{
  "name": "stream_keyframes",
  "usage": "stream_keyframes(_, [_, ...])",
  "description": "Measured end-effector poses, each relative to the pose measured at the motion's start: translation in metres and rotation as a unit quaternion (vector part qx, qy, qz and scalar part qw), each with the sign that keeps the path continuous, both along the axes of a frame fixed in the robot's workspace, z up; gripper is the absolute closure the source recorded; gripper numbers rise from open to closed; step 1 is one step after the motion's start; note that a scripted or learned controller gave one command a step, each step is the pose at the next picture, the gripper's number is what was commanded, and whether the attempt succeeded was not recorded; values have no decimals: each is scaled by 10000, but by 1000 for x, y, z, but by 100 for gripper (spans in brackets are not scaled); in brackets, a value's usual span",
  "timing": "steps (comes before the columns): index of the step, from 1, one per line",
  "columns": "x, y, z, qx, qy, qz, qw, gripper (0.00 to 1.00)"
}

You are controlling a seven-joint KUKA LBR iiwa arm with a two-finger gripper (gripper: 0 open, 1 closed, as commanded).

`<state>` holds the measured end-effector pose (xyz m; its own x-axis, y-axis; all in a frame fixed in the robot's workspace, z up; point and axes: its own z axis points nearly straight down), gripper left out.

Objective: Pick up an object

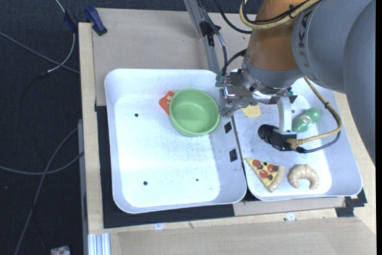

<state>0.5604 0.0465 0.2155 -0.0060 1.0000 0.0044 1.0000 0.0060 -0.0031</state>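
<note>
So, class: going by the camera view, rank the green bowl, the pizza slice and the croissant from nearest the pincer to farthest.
1. Round green plastic bowl, left bin, just left of the pincer.
2. Toy pizza slice, right bin, near the front edge.
3. Tan toy croissant, right bin, right of the pizza.

green bowl (194, 111) blocks left bin's (125, 152) top, front open
</note>
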Motion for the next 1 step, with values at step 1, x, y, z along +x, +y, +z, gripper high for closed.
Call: stream_keyframes(1, [-9,44,12,1,-10,1,10000,100])
